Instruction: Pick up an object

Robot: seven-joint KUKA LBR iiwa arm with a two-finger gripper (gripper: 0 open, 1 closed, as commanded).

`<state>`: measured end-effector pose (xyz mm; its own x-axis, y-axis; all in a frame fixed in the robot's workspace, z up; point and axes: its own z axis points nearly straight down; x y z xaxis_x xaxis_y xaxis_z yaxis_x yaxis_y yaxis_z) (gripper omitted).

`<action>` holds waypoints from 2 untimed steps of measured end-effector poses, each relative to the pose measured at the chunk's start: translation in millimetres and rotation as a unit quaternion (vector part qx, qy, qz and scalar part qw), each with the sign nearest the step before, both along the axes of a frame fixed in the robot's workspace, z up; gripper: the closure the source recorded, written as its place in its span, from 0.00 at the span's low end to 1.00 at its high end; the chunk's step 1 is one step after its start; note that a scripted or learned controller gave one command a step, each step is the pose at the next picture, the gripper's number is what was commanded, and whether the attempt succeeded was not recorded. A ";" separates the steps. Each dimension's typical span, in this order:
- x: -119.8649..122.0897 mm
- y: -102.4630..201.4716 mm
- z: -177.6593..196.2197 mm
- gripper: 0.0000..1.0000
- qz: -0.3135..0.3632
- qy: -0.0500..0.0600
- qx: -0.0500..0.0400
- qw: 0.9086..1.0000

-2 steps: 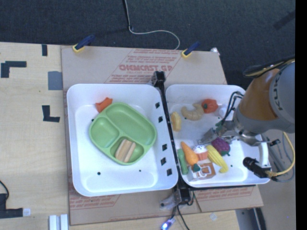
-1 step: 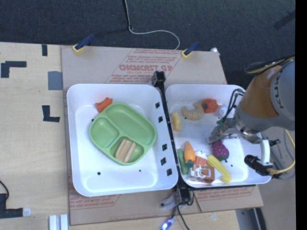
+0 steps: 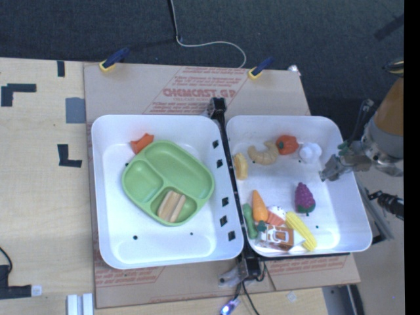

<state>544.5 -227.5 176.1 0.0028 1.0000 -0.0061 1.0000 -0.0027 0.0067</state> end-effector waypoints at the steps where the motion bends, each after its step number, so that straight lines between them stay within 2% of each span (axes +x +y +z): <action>1: -1.2 3.8 -5.5 0.00 0.002 0.004 0.003 1.000; 2: -63.7 4.4 -83.5 0.00 0.000 0.010 0.005 1.000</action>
